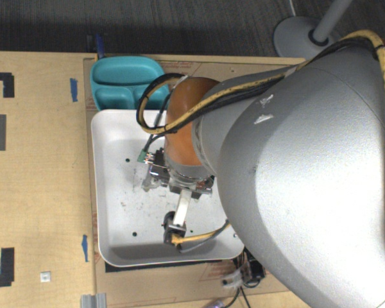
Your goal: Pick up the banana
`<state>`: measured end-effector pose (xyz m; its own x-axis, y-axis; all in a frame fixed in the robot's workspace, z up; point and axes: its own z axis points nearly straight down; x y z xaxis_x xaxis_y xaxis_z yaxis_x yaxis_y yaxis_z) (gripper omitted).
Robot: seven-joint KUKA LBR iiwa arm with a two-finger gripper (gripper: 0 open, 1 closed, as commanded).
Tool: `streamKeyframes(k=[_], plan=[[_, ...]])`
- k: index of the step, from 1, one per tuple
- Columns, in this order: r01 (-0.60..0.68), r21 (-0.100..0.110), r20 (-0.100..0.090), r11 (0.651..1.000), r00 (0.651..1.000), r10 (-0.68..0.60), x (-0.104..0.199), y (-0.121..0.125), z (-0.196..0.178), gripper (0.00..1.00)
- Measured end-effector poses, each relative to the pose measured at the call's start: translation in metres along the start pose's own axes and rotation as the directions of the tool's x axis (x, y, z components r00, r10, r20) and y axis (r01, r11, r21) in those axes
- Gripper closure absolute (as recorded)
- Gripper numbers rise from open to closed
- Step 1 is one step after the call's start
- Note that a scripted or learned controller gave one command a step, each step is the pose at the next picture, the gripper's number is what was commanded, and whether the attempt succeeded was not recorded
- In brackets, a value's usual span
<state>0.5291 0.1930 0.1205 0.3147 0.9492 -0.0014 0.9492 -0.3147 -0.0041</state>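
Above the middle of the white bin (115,204), the gripper (153,177) hangs low, its opening impossible to judge, while the banana, perhaps hidden beneath the arm (295,172), is likely light, soft-skinned and easily bruised, best taken gently across its thick middle.

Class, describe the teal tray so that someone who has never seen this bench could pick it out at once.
Find the shallow white bin under the big grey arm. Just beyond its top left corner in the camera view sits the teal tray. It is a moulded, round-cornered dish, unlike the small flat strips of blue tape nearby on the brown bench.
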Motion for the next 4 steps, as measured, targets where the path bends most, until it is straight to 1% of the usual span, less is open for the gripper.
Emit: streamKeyframes(k=[1,2,3,4], plan=[[-0.126,-0.003,-0.001,0.992,0.992,0.126,-0.075,-0.02,-0.119,0.0],[-0.297,0.0,0.0,0.955,0.955,0.297,-0.014,-0.049,0.023,0.0],[-0.62,-0.001,-0.004,0.785,0.785,0.62,0.026,-0.022,0.035,0.0],[-0.617,-0.002,-0.009,0.787,0.787,0.617,0.028,-0.021,0.024,1.0]])
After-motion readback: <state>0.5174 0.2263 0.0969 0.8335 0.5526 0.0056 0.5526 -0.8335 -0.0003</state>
